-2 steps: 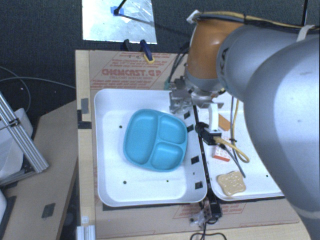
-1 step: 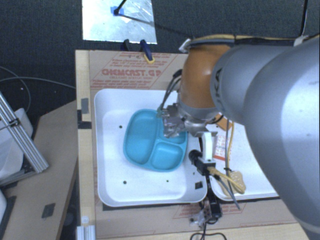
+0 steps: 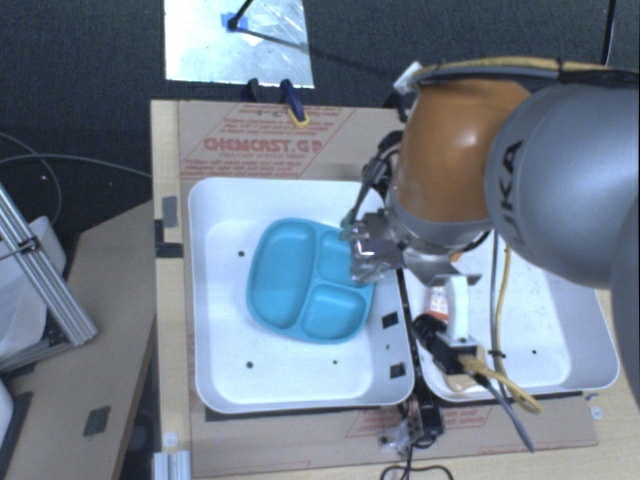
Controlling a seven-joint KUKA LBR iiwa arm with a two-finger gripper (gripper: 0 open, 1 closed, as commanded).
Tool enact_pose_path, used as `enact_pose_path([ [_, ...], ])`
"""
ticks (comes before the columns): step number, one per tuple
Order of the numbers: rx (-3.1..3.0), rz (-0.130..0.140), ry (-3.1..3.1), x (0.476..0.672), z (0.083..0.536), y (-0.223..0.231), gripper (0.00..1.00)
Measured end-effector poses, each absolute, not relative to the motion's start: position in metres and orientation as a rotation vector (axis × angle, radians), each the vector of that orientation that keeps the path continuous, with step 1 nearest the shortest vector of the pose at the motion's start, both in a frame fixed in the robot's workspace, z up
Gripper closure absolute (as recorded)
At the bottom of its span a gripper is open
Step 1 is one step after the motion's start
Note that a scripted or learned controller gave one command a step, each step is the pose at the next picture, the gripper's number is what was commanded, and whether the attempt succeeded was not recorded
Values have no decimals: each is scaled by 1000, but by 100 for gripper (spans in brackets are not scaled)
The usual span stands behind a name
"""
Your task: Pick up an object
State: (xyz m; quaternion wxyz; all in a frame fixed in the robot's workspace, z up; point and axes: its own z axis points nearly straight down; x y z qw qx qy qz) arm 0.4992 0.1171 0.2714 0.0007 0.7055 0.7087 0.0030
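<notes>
Blue tray [image 3: 305,293], long axis slanting down-right

A single fixed camera looks down at a slant from above the tabletop [image 3: 200,128]. It faces the two white bins, with the left bin [image 3: 225,368] near the middle of the frame and the right bin [image 3: 570,353] running toward the right edge. The arm [image 3: 520,168] reaches in from the right and looms large in the upper right, close to the lens. Dark floor [image 3: 80,48] fills the upper left and top.
</notes>
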Motion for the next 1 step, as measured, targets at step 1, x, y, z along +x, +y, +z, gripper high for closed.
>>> enact_pose_path([
  [1, 2212, 6, 2228, 502, 277, 117, 100],
])
